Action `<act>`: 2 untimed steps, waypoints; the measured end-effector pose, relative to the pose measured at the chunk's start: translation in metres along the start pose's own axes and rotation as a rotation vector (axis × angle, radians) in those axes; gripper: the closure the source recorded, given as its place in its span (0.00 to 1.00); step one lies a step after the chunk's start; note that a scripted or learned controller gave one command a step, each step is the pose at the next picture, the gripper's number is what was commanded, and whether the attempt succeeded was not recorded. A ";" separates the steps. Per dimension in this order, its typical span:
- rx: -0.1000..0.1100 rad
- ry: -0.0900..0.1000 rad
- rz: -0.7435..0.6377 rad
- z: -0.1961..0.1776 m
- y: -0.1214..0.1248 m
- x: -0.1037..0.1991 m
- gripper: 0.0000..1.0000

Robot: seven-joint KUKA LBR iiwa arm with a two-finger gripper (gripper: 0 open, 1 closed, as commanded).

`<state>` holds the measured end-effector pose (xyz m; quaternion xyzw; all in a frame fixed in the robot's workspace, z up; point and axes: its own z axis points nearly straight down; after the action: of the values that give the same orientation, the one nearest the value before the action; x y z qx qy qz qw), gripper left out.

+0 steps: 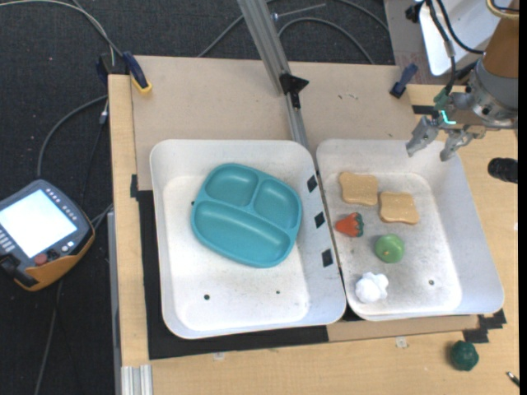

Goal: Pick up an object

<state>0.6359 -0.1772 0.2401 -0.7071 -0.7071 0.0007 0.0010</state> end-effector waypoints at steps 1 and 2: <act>-0.003 -0.001 -0.001 -0.001 0.001 0.000 0.00; 0.002 0.001 -0.001 0.045 -0.001 0.009 0.00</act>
<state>0.6349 -0.1686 0.1955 -0.7066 -0.7076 0.0010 0.0019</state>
